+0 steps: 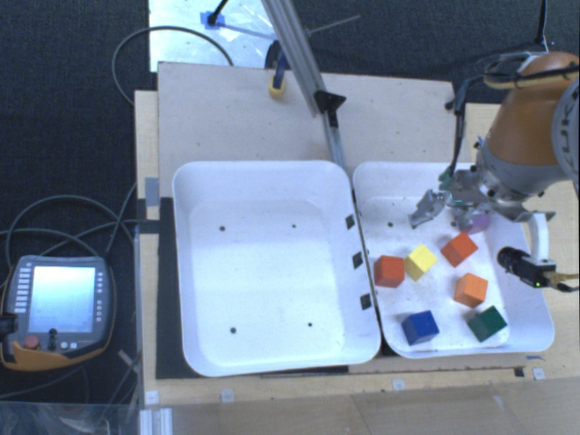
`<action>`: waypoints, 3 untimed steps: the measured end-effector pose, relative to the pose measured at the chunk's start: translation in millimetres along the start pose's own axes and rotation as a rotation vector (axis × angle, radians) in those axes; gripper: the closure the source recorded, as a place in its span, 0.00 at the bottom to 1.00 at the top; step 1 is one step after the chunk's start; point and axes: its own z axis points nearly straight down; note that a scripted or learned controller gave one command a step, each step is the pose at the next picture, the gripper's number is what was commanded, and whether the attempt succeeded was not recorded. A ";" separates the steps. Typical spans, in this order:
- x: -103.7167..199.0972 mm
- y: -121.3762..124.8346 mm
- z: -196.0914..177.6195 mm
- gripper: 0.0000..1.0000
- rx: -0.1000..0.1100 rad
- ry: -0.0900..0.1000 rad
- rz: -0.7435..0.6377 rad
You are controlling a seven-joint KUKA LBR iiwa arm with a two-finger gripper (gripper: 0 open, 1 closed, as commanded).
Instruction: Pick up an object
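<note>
The pale wooden tabletop [245, 107] carries two shallow white plastic bins. The left white bin [263, 261] has nothing for the arm to take. In the right white bin [390, 188] lie the candidates, all small painted cubes that look like wood or hard plastic.

Going left to right: a red-orange cube [389, 271] sits nearest the divider, with a yellow cube [420, 262] just beside it, nearly touching. Below them is a blue cube [420, 326]. Further right come a tilted orange-red cube [459, 248], an orange cube [470, 290] under it, and a dark green cube [488, 322] near the front right corner.

Blocks like these are probably light, rigid and not fragile, with flat, fairly smooth faces. A firm pinch across two opposite flat faces should hold; gripping corner to corner would likely let one twist out. The blue and green cubes stand well apart from their neighbours, so they look easiest to straddle.

The claw [433, 205] hangs over the rear of the right bin, above the orange-red cube and apart from it. Its metal fingers look parted and carry nothing. A faint purple shape beneath the wrist is too hidden to identify.
</note>
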 end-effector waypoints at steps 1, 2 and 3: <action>-0.1 0.1 -0.2 0.00 -0.001 0.000 0.001; 3.4 2.7 61.2 0.00 0.005 0.000 0.002; 3.7 2.0 112.3 0.00 0.005 0.000 0.002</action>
